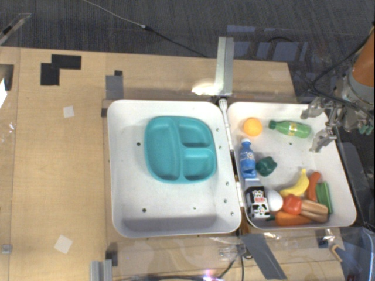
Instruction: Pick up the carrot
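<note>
Your gripper (326, 127) hangs over the far right rim of the right bin (345, 177), carrying nothing.

Its two fingers look spread apart, with only air between them. Just to its left lies the green bottle (290, 128), and further left the orange ball (252, 126). The carrot (314, 181) sits well below the gripper in the view, wedged beside the banana (296, 185). Beyond the divider, the left bin (126, 174) holds a teal tray (179, 148).
</note>
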